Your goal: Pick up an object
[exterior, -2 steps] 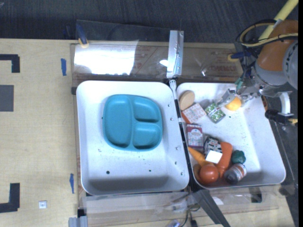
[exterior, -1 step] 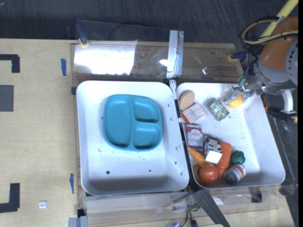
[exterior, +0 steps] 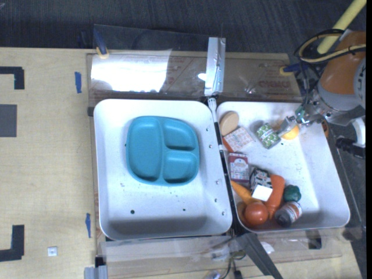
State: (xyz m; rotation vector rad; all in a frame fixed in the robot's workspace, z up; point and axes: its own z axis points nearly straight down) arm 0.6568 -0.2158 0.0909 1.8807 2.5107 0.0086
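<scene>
Front of right bin: 1 tomato, 1 carrot, 1 jar. 1 blue tray in left bin. Gripper at far right corner.

Small objects lie jumbled in the right bin.

Blue tray; 2 white bins; orange carrot.

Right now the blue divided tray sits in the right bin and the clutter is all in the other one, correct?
Not quite. The blue divided tray sits in the left bin, as the camera view shows. The clutter is in the other one, the right bin.
</scene>
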